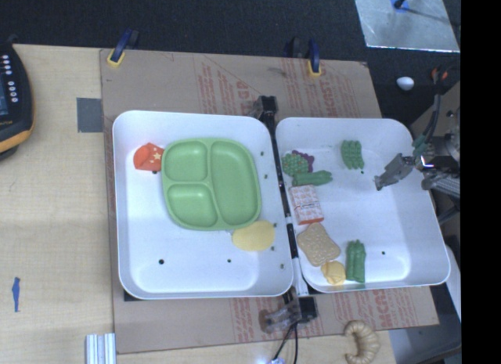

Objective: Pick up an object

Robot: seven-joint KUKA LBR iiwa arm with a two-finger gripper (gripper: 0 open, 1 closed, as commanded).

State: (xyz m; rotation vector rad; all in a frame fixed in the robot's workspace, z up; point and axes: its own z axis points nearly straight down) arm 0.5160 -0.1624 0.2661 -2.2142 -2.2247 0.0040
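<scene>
1. The gripper (pixel 389 174) sits at the right of the frame, over the right bin (pixel 407 264); most of the arm behind it is cut off at the frame's right side, and only grey metal parts and thin cables show there
2. The gripper's tip is a small, dark grey, blurred shape; whether it is open or closed cannot be told, and nothing is seen held in it
3. The right bin is shallow, white, smooth plastic with rounded corners. It holds, toward its left wall: a green bumpy vegetable piece with a purple patch (pixel 297 163), a red-and-white packet (pixel 305 203) whose print is too small to read, a tan speckled bread-like slice (pixel 317 243), and a small yellow lump (pixel 334 272)
4. A ridged green piece (pixel 351 153) lies near the top of the right bin, left of the gripper and apart from it; a longer green piece (pixel 356 261) lies near the bottom edge, just beside the yellow lump
5. The left bin (pixel 196 272) holds a matte green divided plate (pixel 211 183) with three compartments, a red item (pixel 148 156) partly hidden behind the plate's left rim, and a pale yellow rounded piece (pixel 254 236) touching the plate's lower right edge
6. Both bins rest on a brown cardboard sheet (pixel 235 81) held by clamps at the top edge
</scene>
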